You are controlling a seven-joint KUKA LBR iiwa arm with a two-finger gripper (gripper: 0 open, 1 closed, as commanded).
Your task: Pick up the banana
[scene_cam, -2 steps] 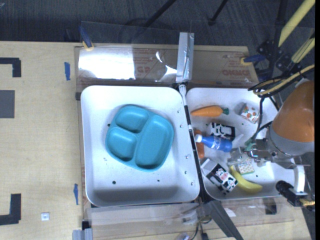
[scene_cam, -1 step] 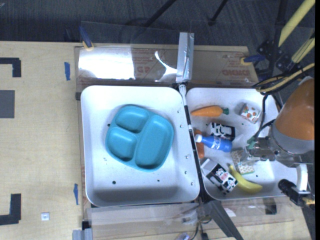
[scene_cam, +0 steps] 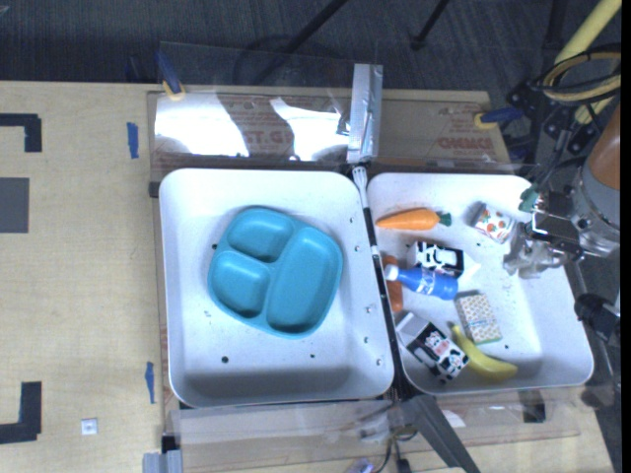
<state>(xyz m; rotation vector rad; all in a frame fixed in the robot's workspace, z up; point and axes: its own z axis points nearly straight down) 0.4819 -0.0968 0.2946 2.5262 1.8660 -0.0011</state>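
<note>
The yellow banana point(scene_cam: 483, 357) lies near the front edge of the right bin point(scene_cam: 552, 315), curved, with a black-and-white box point(scene_cam: 438, 349) against its left end and a patterned square packet point(scene_cam: 479, 316) just behind it. My gripper point(scene_cam: 527, 260) hangs over the right side of that bin, well behind and to the right of the banana, with nothing visible between its fingers. The arm's wrist comes in from the right edge.
The right bin also holds a carrot point(scene_cam: 408, 220), a blue-and-white bottle point(scene_cam: 426, 282), a black-and-white carton point(scene_cam: 438, 257) and a small white-and-red box point(scene_cam: 492, 224). The left bin point(scene_cam: 197, 353) holds a blue divided tray point(scene_cam: 276, 269). A metal divider point(scene_cam: 365, 116) stands behind the bins.
</note>
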